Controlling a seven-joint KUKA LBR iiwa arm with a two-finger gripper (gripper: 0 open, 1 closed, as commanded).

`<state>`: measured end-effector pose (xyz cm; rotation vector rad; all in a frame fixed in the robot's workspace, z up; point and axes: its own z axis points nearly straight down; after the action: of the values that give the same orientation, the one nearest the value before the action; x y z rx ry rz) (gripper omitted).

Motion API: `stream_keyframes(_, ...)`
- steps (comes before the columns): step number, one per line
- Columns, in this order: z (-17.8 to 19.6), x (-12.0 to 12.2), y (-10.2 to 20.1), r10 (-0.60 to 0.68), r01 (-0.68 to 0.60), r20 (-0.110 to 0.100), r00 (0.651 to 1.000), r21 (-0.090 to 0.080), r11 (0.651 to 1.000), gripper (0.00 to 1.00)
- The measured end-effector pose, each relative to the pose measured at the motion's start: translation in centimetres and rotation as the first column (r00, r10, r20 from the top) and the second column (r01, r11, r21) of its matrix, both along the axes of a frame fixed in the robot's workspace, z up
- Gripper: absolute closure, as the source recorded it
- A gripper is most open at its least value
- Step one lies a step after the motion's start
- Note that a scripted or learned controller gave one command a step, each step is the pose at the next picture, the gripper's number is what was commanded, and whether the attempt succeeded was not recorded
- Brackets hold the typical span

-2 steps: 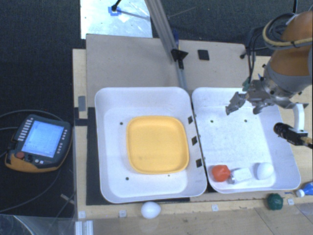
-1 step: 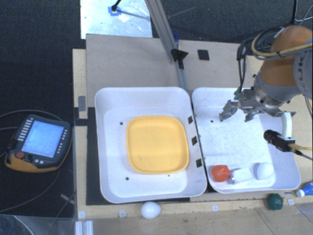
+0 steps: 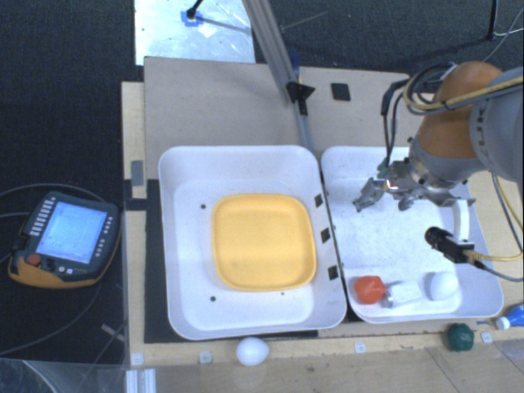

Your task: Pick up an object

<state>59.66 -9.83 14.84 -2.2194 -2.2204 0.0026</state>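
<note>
jaws point(image 3: 385, 191): mine, above right bin point(image 3: 360, 244), cannot tell their spread | targets: red object point(image 3: 368, 289), white block point(image 3: 403, 293), white ball point(image 3: 443, 285) lined along near wall, well below me, untouched | obstacles: yellow plate point(image 3: 264, 241) left bin; bin wall crowds them, likely awkward.

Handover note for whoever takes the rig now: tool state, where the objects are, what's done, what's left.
Tool: over the far part of the right bin, nothing seen between its fingers; open or shut cannot be told from here.
Right bin, near edge: red object, small white block beside it, white ball to its right.
Left bin: yellow plate.
On the bench outside the bins: white egg-shaped object, dark green ball.
Done: nothing picked up yet.
Left: go down on one object, grasp, lift.
</note>
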Motion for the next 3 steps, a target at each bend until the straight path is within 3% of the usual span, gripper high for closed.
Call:
stream_keyframes(1, -5.2, -0.1, 0.0, 0.0, 0.0, -0.001, 1.0, 0.0, 1.0, 0.0)
stream_keyframes(2, -3.9, 0.1, 0.0, -0.001, 0.001, 0.005, 1.0, 0.0, 1.0, 1.0)
stream_keyframes(3, 1.4, -0.5, 0.8, 0.001, -0.001, 0.008, 1.0, -0.001, 1.0, 1.0)
